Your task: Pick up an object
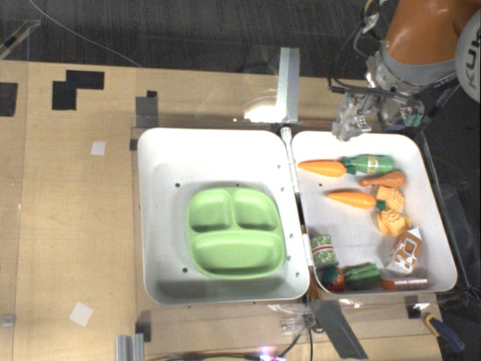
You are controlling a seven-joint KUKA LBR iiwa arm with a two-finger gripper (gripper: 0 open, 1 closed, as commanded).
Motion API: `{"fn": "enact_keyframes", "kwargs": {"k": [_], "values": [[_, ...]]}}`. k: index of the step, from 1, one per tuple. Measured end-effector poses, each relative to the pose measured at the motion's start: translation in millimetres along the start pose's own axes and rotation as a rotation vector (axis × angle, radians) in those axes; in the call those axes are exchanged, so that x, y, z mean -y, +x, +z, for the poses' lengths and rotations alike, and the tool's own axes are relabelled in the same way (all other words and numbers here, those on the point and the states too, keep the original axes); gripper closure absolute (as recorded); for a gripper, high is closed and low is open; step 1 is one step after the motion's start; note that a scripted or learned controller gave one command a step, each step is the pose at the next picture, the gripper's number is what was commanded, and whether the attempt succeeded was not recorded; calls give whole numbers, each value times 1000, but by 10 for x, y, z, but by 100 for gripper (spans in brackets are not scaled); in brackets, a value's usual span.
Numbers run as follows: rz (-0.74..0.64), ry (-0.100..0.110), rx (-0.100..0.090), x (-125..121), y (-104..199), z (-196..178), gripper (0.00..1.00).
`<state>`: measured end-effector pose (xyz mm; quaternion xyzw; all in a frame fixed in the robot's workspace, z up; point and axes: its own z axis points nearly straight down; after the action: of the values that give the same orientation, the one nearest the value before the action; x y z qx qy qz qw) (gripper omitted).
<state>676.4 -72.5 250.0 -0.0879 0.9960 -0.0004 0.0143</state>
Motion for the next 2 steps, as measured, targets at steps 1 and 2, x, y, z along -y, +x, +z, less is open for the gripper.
{"fn": "enact_keyframes", "kwargs": {"k": [1,2], "values": [[170,-2,-20,-492,-38,-222,100],[125,0,-22,-85,45,-32,100]]}}
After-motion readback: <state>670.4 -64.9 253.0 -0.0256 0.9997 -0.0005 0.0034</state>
